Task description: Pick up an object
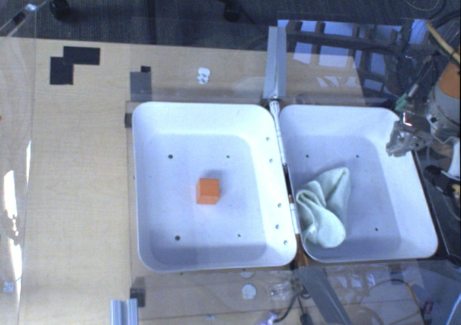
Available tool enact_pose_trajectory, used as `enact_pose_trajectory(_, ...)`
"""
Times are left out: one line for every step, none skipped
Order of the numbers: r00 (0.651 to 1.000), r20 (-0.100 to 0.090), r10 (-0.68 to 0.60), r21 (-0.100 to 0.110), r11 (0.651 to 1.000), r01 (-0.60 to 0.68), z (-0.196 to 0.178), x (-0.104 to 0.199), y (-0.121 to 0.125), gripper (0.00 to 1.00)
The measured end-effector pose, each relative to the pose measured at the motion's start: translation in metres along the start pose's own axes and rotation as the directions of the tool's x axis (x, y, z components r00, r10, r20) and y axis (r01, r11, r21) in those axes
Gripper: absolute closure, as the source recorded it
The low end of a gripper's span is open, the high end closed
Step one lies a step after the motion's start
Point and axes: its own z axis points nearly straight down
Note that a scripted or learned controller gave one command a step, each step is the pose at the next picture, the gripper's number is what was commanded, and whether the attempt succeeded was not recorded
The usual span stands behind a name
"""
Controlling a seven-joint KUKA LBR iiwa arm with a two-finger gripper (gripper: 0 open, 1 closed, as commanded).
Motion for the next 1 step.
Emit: enact_pose_trajectory(0.982, 0.000, -0.189, -0.001, 0.982, 0.189, 0.0157, 0.0139, 0.0149, 1.00)
